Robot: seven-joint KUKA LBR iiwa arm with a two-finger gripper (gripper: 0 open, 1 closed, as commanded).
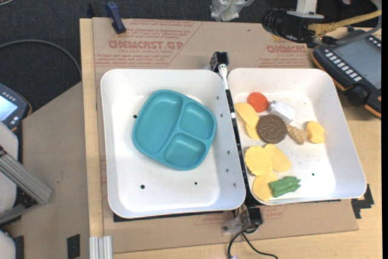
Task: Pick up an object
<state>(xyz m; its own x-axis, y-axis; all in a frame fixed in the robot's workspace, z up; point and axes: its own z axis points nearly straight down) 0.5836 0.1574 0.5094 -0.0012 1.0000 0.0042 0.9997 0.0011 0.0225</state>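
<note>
Jaws and arm sit at the top edge of the overhead view, raised above the back of the tabletop (163, 39) and well apart from both bins. We see the gripper (230, 3) as a pale, blurred metal shape beyond the bins, and we cannot tell whether it is apart or together; nothing shows between its tips.

Two shallow white bins lie side by side on a brown board. Our left bin (115, 148) holds a teal divided plate (174, 129), lying flat near the middle with three compartments. Our right bin (339, 130) holds a loose cluster of toy food: an orange-red round piece (257, 101) at the back, a small white block (282, 110) just beside it, a brown cookie (271, 128) in the middle, a tan lump (296, 134) and a yellow chunk (314, 131) to its right. Flat yellow slices (262, 159) lie in front and to the left, some overlapping, and a green piece (284, 185) rests on the frontmost slice.

We judge all of these to be light, stiff plastic, smooth and likely to slip. The flat slices hug the bin floor and offer little edge. The chunkier pieces look easier: the yellow chunk stands a little apart, so closing across its narrow sides seems the best hold. The plate is wide and would need a grip on its rim.
</note>
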